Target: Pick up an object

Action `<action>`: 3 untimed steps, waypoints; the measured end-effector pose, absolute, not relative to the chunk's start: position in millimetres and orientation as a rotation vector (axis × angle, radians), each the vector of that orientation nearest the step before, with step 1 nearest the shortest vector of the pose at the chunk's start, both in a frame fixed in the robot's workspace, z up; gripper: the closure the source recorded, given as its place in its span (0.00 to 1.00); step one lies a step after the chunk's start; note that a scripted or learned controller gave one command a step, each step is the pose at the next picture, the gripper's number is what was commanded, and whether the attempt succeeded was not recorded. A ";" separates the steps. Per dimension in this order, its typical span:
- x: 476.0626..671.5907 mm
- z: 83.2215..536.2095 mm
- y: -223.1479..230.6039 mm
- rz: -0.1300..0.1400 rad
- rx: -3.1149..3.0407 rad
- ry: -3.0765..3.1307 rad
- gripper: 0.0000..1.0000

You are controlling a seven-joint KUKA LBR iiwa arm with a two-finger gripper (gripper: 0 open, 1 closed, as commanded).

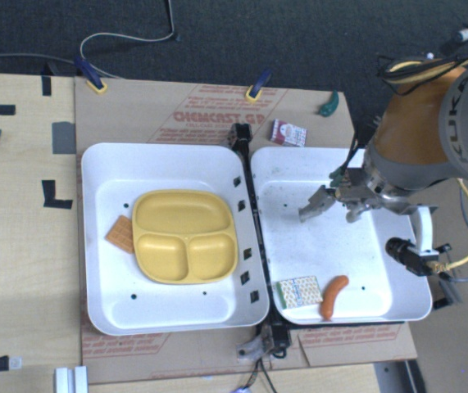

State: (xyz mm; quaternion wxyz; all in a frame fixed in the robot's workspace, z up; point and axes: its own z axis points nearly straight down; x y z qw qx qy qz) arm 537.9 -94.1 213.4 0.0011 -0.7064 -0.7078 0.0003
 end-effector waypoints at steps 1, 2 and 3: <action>503.3 85.7 -114.6 0.000 -2.220 -2.220 0.00; 485.8 86.3 -119.9 -0.006 -2.224 -2.227 0.00; 485.8 86.2 -120.7 -0.008 -2.222 -2.226 0.00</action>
